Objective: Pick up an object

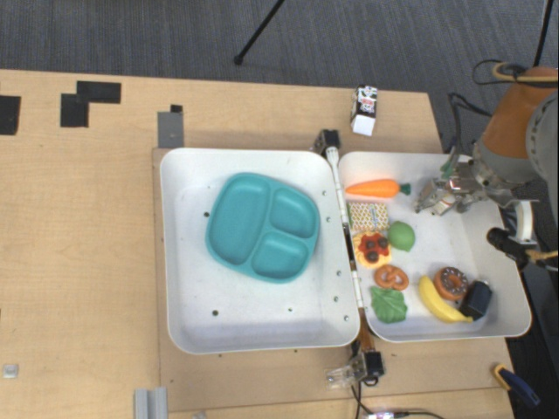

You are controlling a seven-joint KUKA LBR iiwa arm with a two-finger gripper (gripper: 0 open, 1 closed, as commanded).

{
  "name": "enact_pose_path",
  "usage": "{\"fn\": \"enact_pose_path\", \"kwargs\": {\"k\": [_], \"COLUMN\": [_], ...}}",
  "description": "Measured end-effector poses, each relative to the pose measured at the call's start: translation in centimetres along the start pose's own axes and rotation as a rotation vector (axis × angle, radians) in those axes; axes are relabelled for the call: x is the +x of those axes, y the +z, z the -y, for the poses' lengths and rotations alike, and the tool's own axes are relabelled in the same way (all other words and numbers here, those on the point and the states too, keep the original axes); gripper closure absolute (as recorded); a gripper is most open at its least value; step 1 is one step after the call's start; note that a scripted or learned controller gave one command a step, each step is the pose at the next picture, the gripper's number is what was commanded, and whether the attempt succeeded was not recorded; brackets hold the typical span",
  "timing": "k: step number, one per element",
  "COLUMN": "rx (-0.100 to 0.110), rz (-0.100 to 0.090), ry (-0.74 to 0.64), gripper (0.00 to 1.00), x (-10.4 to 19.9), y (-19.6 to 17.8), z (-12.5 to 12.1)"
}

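Arm (524, 125) enters from the right edge of the frame, grey w/ orange band at upper right. Gripper (434, 201) sits over the upper part of the right bin (507, 321), metal fingers pointing toward frame left and spread apart, nothing between them. Tips are just right of the carrot (373, 188), not touching it.

Right bin holds the toys, mostly along its left side:
- carrot, orange w/ green end, lying across near the top left corner of that bin
- waffle (368, 213), yellow checked square, just below the carrot
- lime (402, 236), round green, right of the waffle's lower edge
- berry tart (373, 248), red/dark berries on yellow, below the waffle, beside the lime
- pretzel (391, 278), brown, below the tart
- lettuce (389, 305), green leafy piece, near the bin's lower left corner
- banana (437, 301), yellow, curved, lower middle of the bin
- donut (452, 281), choc w/ sprinkles, touching the banana's upper side
- black block (476, 300), at the banana's right end, next to the donut

Left bin (183, 321) fills centre frame and holds a teal tray (262, 225) w/ three compartments, set at a tilt.

On the bench (79, 260): a small white box (364, 112) above the right bin, black tape patches (87, 101) at upper left.
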State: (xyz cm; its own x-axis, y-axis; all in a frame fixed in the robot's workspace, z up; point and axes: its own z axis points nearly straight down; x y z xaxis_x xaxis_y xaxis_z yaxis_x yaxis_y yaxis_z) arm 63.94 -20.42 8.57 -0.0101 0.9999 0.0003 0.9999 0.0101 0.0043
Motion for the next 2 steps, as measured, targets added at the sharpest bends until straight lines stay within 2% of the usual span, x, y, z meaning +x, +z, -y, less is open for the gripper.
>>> {"fn": "enact_pose_path", "kwargs": {"k": [1, 2], "rx": [0.000, 0.000], "rz": [0.001, 0.001], "ry": [0.001, 0.001], "gripper": [0.00, 0.00], "x": [1.7, 4.7], "y": [0.0, 0.0], "z": [-1.2, -0.6]}}
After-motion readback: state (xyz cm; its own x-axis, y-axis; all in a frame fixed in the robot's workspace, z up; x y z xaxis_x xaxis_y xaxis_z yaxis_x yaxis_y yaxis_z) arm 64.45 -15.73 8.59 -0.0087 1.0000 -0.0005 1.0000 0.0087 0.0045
